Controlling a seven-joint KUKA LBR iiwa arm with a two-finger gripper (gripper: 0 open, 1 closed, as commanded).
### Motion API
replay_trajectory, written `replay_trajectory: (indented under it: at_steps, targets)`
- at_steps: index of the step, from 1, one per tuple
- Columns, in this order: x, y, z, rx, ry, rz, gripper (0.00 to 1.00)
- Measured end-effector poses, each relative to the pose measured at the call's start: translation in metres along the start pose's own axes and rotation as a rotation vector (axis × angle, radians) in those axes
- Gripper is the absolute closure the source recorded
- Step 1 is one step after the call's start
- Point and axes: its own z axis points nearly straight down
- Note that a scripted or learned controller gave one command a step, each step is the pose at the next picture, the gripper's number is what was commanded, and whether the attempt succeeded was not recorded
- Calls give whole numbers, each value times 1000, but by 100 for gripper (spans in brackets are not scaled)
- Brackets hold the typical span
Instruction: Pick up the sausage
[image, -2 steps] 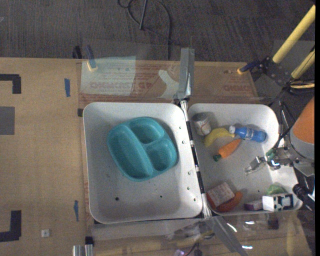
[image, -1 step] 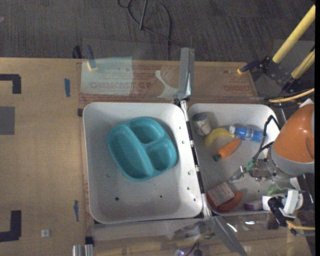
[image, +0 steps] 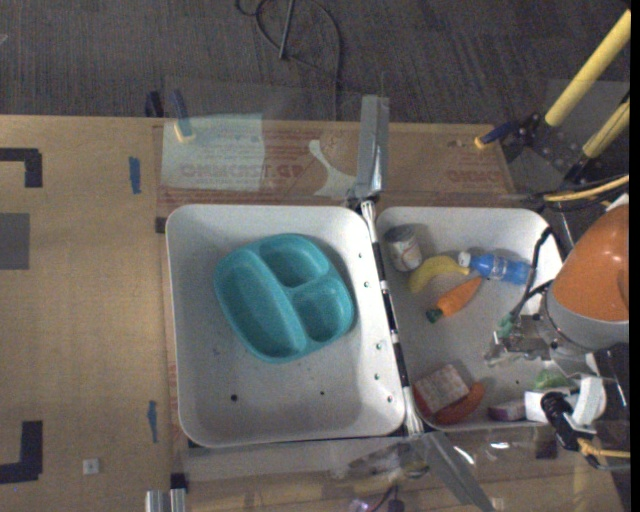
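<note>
The sausage (image: 462, 408), a dark red, smooth, curved cylinder, lies at the near edge of the right bin (image: 520, 222), partly tucked under a small flat packet (image: 442, 384) that rests against it. The arm (image: 595, 280) reaches in from the right, and its gripper (image: 520, 340) hangs over the right side of that bin, near the sausage but apart from it; whether it is open or closed cannot be told from this view, and nothing is seen in its hold. Risks, as judged: the packet overlapping the sausage could be caught instead or block one side of the grasp; the bin wall just beside the sausage leaves little room; the rounded, glossy skin could slip or roll away. Other contents: a yellow banana (image: 438, 271), an orange carrot (image: 456, 298), a blue bottle (image: 497, 266), a grey can (image: 404, 246). The left bin (image: 200, 400) holds a teal divided plate (image: 286, 295), moulded plastic with three compartments.
</note>
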Motion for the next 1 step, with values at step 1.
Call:
replay_trajectory:
  at_steps: [1]
  targets:
    - [0,0,0,0,0,0,0]
